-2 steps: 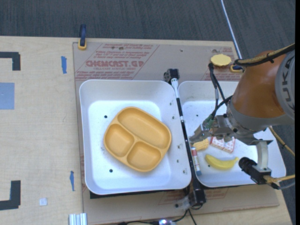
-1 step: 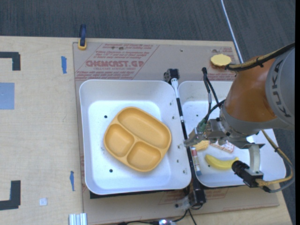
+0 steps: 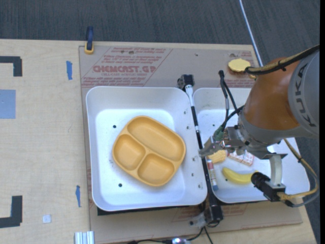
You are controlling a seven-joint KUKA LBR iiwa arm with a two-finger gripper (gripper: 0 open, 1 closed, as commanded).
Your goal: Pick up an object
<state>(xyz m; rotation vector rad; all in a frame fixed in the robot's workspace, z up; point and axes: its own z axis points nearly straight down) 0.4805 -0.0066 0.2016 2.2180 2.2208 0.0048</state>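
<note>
Camera view puts the gripper (image 3: 219,147) low in the right bin (image 3: 203,103), just above a small yellow-orange piece (image 3: 217,157). You can't tell its grasp state here. The banana (image 3: 237,176) looks light, probably slick; take it mid-curve.

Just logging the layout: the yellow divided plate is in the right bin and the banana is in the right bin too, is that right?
Not quite. The camera view shows the plate in the left bin, not the right one. The banana is in the right bin, as you said.
</note>
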